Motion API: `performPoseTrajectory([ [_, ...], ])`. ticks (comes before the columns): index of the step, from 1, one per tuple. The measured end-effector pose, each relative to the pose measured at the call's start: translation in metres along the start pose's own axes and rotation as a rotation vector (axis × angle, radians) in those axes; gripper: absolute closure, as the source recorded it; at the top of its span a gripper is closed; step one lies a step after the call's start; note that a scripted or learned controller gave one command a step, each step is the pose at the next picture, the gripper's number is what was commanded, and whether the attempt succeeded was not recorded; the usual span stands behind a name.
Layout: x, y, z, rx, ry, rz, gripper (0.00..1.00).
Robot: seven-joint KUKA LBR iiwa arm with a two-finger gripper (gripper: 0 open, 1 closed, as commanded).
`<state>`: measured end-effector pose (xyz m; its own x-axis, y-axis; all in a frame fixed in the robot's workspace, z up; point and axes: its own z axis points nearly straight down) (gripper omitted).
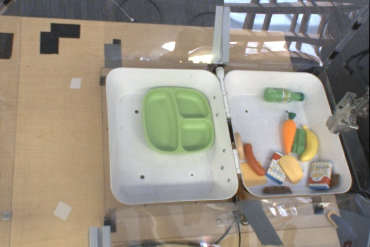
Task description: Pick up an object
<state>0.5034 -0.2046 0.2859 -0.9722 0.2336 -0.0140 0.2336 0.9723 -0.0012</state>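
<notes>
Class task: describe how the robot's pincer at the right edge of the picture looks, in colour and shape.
The pincer is a small, pale grey metal part with a blocky, angular outline, beside the right bin. Dark parts lie behind it; finer details are too small to tell.

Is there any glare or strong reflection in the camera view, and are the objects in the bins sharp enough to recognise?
In the camera view, bright glare sits on the bench just above the left bin; the green plate, green bottle, carrot and banana are sharp enough to recognise; the gripper at the right edge is blurred.

Toy foods in right bin
</notes>
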Motion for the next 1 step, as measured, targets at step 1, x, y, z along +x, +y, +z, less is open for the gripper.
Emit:
performPoseTrajectory([
  [1,-0.0026,0.0014,-0.0118,0.000,-0.009,-0.004,1.00],
])
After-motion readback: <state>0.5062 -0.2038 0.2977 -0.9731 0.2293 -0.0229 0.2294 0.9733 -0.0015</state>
